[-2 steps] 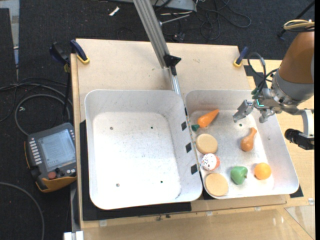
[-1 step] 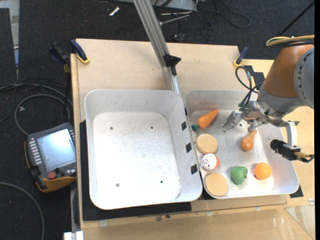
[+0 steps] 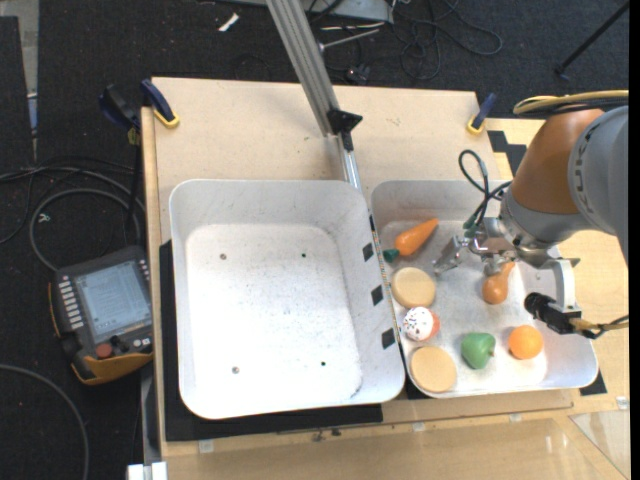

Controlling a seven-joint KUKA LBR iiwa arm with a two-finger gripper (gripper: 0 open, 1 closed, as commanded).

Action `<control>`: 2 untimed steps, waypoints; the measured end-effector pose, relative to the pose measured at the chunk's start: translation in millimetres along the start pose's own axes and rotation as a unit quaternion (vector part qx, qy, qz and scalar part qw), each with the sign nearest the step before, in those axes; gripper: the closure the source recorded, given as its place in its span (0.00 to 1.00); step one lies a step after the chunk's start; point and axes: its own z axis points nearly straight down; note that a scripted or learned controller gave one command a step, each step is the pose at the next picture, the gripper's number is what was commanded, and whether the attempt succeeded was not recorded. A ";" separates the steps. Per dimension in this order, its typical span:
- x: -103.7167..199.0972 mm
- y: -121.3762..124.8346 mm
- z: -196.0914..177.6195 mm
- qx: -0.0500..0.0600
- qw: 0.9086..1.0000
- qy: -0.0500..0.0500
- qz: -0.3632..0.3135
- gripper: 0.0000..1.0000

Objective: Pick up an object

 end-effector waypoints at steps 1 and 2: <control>-0.4 1.2 -12.8 -0.002 1.000 -0.001 0.000 1.00; 1.4 -3.4 -74.4 -0.005 1.000 -0.001 -0.001 1.00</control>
